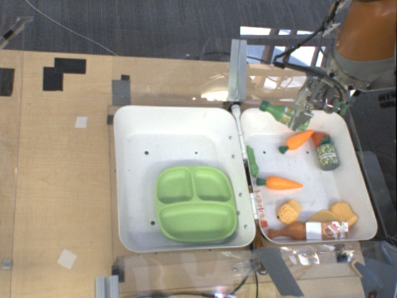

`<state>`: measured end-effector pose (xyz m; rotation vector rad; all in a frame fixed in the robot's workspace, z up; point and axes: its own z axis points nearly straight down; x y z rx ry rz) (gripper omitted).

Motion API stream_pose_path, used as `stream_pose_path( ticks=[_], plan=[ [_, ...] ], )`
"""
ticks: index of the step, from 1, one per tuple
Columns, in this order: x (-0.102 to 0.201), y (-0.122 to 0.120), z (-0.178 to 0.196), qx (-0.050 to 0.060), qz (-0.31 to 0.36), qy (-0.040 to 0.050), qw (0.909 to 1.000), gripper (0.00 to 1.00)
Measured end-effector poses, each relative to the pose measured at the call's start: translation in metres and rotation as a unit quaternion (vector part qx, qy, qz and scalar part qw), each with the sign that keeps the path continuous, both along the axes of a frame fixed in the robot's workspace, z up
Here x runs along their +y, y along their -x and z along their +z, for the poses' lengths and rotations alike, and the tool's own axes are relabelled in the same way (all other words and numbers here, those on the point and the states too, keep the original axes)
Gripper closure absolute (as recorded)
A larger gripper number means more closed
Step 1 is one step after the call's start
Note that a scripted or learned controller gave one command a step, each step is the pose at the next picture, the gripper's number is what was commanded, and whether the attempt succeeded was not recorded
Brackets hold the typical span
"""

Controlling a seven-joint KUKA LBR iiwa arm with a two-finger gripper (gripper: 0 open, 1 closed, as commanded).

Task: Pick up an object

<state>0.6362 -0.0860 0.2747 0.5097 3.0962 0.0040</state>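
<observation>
The arm enters from the two o'clock corner, and its gripper (303, 118) hangs low over the far part of the right bin (356, 166). The tips sit right at the base of a green bottle (277, 112), which lies on its side at about twelve o'clock in that bin, and just above the upper carrot (299, 139). Whether the fingers are spread or pressed together cannot be told from this slant; nothing can be seen pinched between them.

The nearest candidates for picking are that bottle and the upper carrot, which lies tilted with its leafy end toward seven o'clock. A small can with a green label (327, 153) lies just beside the carrot at four o'clock from it. The lower carrot (280, 182) lies near the bin's centre, well apart from the gripper. Along the six o'clock wall lie a corn cob (288, 211), some biscuits (335, 215) and a brown sauce bottle (308, 230).

To do this step well, the arm should probably commit to one target rather than land between two. The carrot looks the easier one: the gripper should close across its narrow width, centred on its thicker half, and clear of the can. The bottle lies close to the far wall, which likely leaves little room. A straight lift after closing would avoid dragging neighbours.

The left bin (133, 166) holds a green divided plate (196, 202).
</observation>
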Motion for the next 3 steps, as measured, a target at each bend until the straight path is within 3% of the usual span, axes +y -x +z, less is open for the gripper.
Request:
stream_pose_path(
  ticks=[1, 2, 3],
  plan=[
    [0.001, -0.025, 0.079, -0.005, -0.078, 0.0008, 0.9969, 1.00],
    [0.018, 0.016, -0.001, 0.001, -0.095, 0.0003, 0.9954, 1.00],
    [0.012, -0.012, 0.106, -0.007, -0.162, -0.0002, 0.9868, 1.00]
  ],
)
